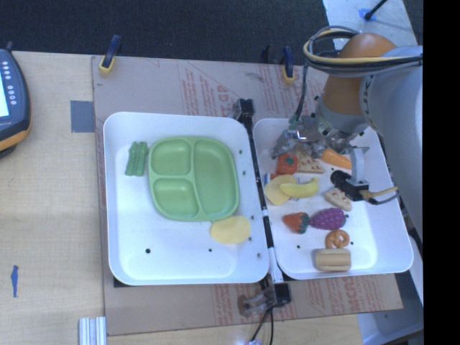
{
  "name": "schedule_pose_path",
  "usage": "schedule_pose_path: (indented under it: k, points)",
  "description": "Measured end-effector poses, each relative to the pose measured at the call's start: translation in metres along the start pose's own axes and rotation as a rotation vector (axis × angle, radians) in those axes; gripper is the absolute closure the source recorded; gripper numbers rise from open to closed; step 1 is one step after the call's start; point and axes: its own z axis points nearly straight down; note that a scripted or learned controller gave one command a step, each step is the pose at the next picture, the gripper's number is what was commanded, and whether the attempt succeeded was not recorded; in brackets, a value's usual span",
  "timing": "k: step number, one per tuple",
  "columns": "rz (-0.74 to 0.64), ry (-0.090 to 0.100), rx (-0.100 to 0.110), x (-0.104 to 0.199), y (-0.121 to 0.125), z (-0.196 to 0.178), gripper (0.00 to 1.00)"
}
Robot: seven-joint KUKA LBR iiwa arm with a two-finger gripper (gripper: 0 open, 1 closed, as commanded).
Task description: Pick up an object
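Robot arm point(359, 70) reaches down into the right bin point(388, 254) of toy food.

Left bin point(122, 250) holds a green divided plate point(194, 178), green beans point(136, 158) and a yellow chip point(231, 230). The gripper point(305, 136) hangs over the right bin's far corner, just above a tomato point(287, 163); whether it grips anything cannot be made out.

Wood bench point(50, 214) w/ cardboard sheet point(180, 85), dark floor point(158, 9) behind, even light
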Motion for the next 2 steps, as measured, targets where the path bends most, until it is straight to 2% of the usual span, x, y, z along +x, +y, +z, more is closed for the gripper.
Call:
schedule_pose_path:
  k: [1, 2]
  points:
    - [0.001, -0.001, -0.001, 0.0029, -0.0126, -0.0004, 0.0]
    - [0.0, 0.0, 0.004, 0.0015, -0.0084, 0.0003, 0.0]
